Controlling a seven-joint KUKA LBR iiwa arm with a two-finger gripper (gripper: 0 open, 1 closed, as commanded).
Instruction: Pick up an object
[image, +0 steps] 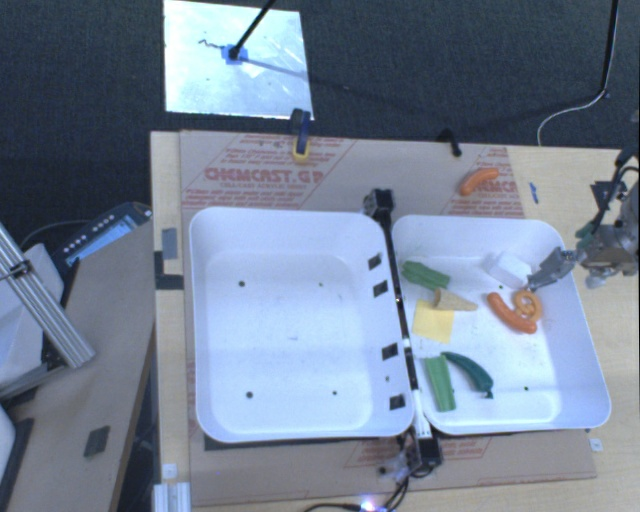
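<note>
In the camera view, the gripper (550, 268) hung at the right bin's (585, 395) right rim; how wide it stood I could not tell. The sausage (512, 311) lay just left of and below it, beside a pretzel (529, 303), its long axis running upper-left to lower-right.

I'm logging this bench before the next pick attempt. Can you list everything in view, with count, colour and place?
Bins: 2, white, side by side on the bench.
Sausages: 2, orange, one in the right bin, one on the board behind it.
Green pieces: 3, right bin, one near its left wall, two near the front.
Yellow square: 1, right bin.
Tan wedge: 1, right bin.
White block: 1, right bin.
Clamp: 1, yellow, behind the left bin.
Gripper: 1, grey, over the right bin's right side.
</note>
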